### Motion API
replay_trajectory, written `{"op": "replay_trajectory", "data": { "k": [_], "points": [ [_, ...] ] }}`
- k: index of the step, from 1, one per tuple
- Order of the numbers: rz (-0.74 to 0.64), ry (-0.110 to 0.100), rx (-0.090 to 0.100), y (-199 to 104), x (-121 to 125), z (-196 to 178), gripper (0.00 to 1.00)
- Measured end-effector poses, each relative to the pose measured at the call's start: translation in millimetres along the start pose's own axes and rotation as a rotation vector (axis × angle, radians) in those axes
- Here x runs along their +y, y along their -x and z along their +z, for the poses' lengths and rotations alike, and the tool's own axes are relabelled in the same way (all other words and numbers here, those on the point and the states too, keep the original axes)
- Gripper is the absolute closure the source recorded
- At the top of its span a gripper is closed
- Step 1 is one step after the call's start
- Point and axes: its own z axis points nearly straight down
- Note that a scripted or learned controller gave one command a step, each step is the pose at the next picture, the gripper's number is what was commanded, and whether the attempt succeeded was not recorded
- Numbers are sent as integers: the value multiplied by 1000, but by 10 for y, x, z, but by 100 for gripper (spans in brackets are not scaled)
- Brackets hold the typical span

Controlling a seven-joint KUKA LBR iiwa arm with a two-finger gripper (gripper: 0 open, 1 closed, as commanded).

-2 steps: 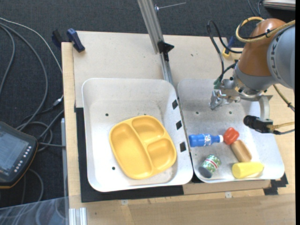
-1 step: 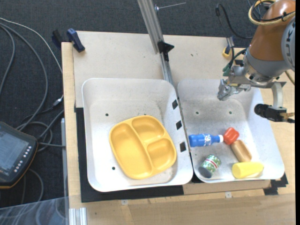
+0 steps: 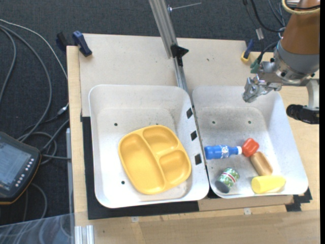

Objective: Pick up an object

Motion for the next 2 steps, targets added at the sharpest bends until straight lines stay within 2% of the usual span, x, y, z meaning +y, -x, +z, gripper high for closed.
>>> {"op": "replay_trajectory", "data": {
  "k": [2],
  "points": [
    [-5, -6, 3, -1035, 314, 282, 100]
  ]
}}
